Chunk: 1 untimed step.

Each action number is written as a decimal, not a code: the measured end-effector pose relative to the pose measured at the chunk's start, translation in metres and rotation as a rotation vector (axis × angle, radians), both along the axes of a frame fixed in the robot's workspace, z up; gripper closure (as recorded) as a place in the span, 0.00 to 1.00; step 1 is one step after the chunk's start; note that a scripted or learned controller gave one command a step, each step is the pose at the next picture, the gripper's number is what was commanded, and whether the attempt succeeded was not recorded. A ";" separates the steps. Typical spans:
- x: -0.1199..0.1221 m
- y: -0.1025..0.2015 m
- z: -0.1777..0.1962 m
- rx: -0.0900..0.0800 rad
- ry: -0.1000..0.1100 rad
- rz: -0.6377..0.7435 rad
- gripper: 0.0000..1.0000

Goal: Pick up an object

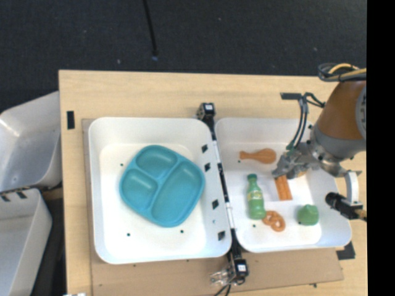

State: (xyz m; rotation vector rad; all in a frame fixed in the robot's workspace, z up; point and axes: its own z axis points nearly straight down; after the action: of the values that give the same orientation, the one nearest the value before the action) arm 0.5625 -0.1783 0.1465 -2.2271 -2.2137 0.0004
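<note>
Camera view has the gripper (290, 168) low in the right bin (327, 236), just over the top end of the orange stick (283, 188); whether it is wide or narrow, I cannot tell. That stick looks light, rigid and a bit slick, so pinch across its narrow middle.

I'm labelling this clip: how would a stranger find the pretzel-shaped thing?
Look in the right-hand white bin, along its near edge. The small orange-brown looped pretzel toy lies between the green bottle and the green lump; it alone is ring-shaped.
</note>
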 end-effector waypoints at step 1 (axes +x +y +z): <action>0.001 0.002 0.040 -0.001 -0.002 0.011 1.00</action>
State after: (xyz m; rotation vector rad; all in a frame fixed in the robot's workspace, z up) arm 0.5636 -0.1758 0.1867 -2.2164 -2.2266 -0.0006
